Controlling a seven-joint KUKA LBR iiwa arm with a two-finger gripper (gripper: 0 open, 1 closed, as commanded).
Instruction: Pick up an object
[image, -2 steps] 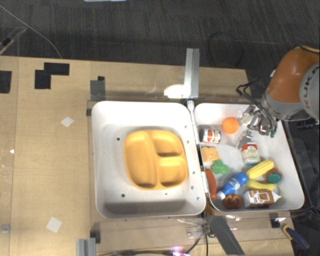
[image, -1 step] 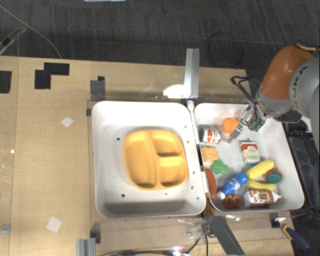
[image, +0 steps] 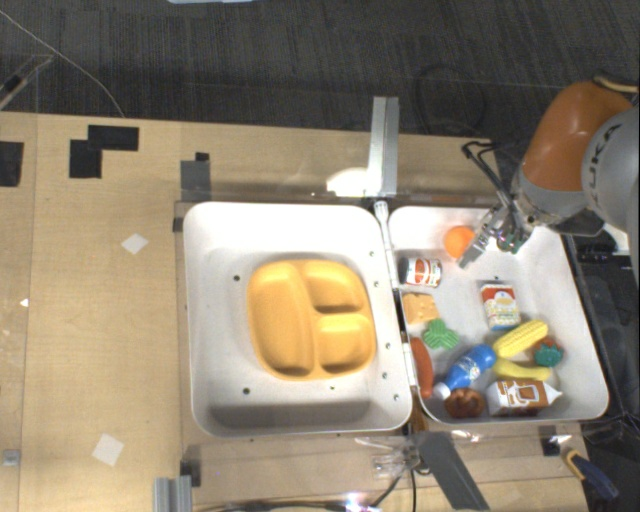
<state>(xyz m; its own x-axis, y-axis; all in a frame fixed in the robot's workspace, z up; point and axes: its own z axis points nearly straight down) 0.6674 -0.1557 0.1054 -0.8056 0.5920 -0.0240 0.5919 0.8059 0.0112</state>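
Observation:
My gripper (image: 493, 241) hangs over the back of the right bin (image: 570, 300), under the arm's orange band (image: 565, 135). Just to its left lies a small orange ball (image: 457, 239), close beside the gripper's tip; whether they touch is unclear. Nothing shows as held. Lower in the same bin lie a red-and-white can (image: 422, 271), a red-and-white carton (image: 498, 305), a yellow corn cob (image: 520, 338), a blue bottle (image: 468, 367), a banana (image: 522, 371) and a brown carton (image: 520, 397).
The left bin (image: 215, 300) holds a yellow divided tray (image: 310, 318). A tan cracker (image: 420, 306), green piece (image: 438, 335), red sausage (image: 421, 365), teal piece (image: 547, 353) and brown round item (image: 463, 402) crowd the right bin's front. A metal post (image: 384, 140) stands behind the bins.

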